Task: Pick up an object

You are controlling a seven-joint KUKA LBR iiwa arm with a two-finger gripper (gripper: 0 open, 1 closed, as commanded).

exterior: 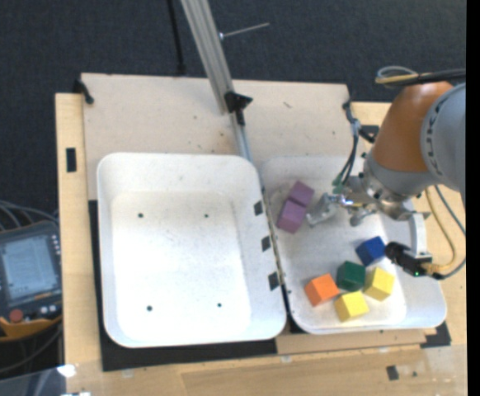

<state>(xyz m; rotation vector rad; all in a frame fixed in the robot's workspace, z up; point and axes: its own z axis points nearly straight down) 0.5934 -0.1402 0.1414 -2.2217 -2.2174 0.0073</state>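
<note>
The gripper (321, 210) hung low in the right bin (421, 316), just beside the purple block (295, 205), but how far it opened I cannot tell.

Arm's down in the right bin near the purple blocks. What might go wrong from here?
The gripper sits beside two purple blocks that touch each other, so it may nudge both rather than grasp one. They lie close to the right bin wall, so a push could jam them there. The blue block lies under the wrist and could get knocked.
</note>
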